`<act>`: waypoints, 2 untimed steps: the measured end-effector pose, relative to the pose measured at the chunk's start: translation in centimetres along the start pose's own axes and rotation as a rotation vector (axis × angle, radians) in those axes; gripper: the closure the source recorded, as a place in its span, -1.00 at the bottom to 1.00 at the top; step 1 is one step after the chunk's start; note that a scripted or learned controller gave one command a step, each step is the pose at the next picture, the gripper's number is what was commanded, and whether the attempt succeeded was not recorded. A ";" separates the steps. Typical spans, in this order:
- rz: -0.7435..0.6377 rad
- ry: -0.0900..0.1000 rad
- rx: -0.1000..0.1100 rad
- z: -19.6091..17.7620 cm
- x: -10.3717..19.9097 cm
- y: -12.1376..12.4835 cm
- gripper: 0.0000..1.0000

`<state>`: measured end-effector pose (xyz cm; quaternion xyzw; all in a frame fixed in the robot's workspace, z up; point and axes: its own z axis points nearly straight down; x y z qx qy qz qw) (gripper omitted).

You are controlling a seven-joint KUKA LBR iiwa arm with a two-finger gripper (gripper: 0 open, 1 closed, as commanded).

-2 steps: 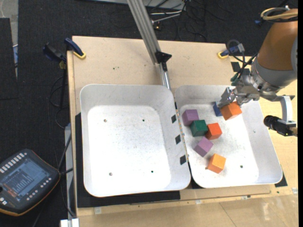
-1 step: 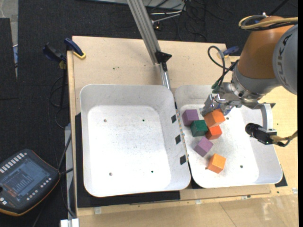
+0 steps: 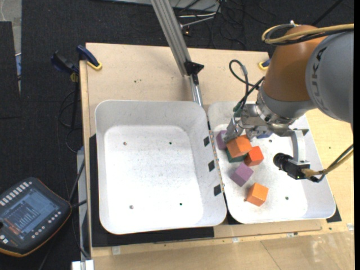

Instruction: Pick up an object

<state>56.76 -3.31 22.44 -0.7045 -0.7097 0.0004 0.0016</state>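
Several small blocks lie in the right bin [image 3: 315, 207]. An orange block [image 3: 241, 146] rests on a green one [image 3: 234, 157], with a red-orange block [image 3: 255, 155] touching it on the right. A purple block [image 3: 221, 139] sits at the bin's left wall. Nearer the front lie another purple block [image 3: 243, 174] and an orange block [image 3: 257, 194]. My gripper [image 3: 235, 133] hangs low over the back of the cluster, just above the orange and purple blocks. The wrist hides what is directly under it.
The left bin [image 3: 112, 151] stands beside the right one, their walls meeting in the middle. A black cylindrical part [image 3: 284, 163] of the arm's tooling hangs over the right bin. A metal pole [image 3: 174, 32] slants in from the back. A teach pendant [image 3: 28, 212] lies at the lower left.
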 end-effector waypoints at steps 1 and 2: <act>0.000 0.000 0.001 0.8 5.0 -1.9 1.00; -0.001 0.000 0.001 1.3 10.1 -3.6 1.00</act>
